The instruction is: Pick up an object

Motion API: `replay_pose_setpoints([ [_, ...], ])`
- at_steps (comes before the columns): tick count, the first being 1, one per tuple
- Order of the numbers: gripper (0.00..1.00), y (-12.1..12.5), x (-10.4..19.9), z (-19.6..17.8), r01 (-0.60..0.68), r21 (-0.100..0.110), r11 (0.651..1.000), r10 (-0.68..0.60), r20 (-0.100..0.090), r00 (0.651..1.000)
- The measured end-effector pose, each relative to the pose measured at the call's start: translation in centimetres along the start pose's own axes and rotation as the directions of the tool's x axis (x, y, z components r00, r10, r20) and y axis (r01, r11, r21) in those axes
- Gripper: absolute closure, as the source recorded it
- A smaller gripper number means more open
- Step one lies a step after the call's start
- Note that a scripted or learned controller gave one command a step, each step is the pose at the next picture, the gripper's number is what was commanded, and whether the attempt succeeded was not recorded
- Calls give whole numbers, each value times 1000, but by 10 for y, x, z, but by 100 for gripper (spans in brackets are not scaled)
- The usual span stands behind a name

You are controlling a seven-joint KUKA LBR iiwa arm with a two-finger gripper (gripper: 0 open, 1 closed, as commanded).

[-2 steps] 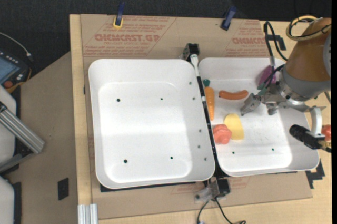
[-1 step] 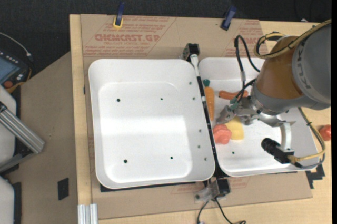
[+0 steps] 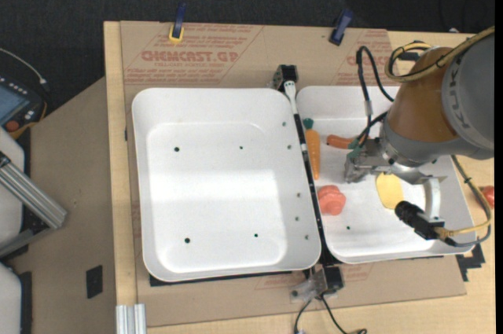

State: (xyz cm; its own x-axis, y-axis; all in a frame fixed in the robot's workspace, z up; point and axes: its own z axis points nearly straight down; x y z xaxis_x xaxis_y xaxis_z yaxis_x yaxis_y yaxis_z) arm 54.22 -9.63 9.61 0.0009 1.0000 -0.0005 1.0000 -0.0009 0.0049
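The jaws [image 3: 360,165] hang low in the right bin [image 3: 346,246]; I cannot tell how wide they stand. The yellow object [image 3: 388,189] lies just right and nearer, the pink one [image 3: 331,200] near-left.

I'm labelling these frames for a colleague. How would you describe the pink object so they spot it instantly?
Look in the right-hand bin, beside the divider it shares with the left bin. The pink object lies just below the long orange carrot-like piece; it is short, rounded and pinkish-red.
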Motion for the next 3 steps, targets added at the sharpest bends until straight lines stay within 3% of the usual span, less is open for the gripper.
replay_pose_setpoints([
  [1,100,54,-29,-160,2,-17,1000,-2,6,1000],
  [2,0,49,-26,-150,1,4,1000,-1,1,1000],
  [3,0,10,-113,-140,-8,9,1000,8,3,1000],
])
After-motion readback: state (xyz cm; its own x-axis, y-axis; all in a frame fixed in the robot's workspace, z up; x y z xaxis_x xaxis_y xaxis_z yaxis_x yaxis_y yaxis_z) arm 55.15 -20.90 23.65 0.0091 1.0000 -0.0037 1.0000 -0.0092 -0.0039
